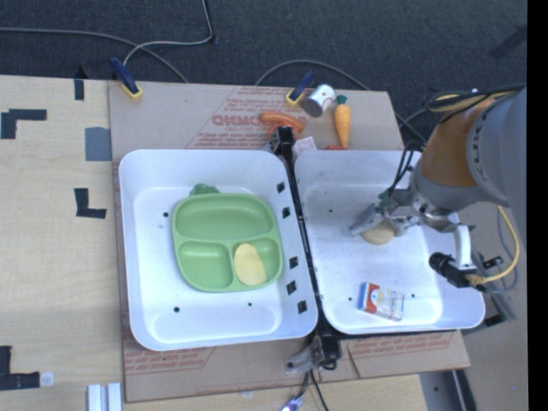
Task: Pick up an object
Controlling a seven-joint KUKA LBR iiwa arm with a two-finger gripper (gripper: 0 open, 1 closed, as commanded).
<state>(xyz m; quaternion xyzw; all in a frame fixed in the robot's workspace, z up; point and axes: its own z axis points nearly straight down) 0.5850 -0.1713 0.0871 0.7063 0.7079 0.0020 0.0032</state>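
Observation:
In the right bin (342,187), my gripper (370,223) is low over the floor near the middle. A small beige rounded object (378,235) lies right against its lower side, partly covered by it. Whether the object is in the gripper's grip is not visible. A small white packet with red and blue print (380,301) lies flat near the bin's front edge, apart from the gripper. The grey arm with its orange band (449,148) comes in from the right.
The left bin (145,229) holds a green divided plate (224,229) with a yellow lump (250,265) in one compartment and a green item (204,189) behind it. Behind the bins lie a carrot (342,124), a white cylinder (321,100) and an orange piece (282,120).

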